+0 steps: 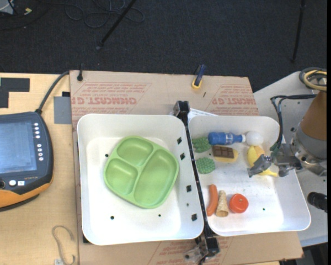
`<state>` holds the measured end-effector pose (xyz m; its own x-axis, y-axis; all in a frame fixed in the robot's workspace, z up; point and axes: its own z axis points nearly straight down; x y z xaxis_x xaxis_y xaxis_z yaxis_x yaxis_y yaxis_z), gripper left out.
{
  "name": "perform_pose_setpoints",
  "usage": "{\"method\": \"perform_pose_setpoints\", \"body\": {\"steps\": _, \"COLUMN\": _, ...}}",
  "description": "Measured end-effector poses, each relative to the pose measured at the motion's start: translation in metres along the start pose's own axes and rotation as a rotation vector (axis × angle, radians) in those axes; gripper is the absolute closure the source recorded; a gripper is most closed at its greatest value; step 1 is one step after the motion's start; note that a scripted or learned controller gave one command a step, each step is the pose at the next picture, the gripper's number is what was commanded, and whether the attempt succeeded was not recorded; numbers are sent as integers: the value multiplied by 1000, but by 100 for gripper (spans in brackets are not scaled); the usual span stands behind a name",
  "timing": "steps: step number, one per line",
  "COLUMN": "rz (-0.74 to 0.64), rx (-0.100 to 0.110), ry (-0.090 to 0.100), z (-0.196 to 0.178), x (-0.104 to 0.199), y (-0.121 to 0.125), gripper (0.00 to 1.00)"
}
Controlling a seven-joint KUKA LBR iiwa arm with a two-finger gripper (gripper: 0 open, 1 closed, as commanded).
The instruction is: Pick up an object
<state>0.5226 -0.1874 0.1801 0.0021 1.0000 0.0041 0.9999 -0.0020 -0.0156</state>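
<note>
My gripper (269,167) hangs low over the right edge of the right bin (265,220), its orange-banded wrist coming in from the right. It is right at a yellow banana (254,155), and a bit of yellow shows beneath it. Also in this bin are a blue bottle (225,138), a white ball (255,138), a brown bar (223,153), two green pieces (206,164), a carrot (212,199), a cone (222,203) and a red tomato (239,203). A green divided plate (142,171) lies in the left bin (94,203).
A control pendant with a screen (14,148) rests on the bench at far left. A yellow and blue clamp (198,79) sits on the cardboard behind the bins. A black divider rail (190,175) runs between the bins.
</note>
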Motion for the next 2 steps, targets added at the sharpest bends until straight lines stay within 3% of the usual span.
{"method": "perform_pose_setpoints", "body": {"steps": 1, "rz": -2, "rx": -12, "ry": -2, "z": -7, "x": 0, "y": 3, "gripper": 0}}
{"method": "perform_pose_setpoints", "body": {"steps": 2, "rz": -3, "rx": -7, "ry": -1, "z": 50, "x": 4, "y": -7, "gripper": 0}}
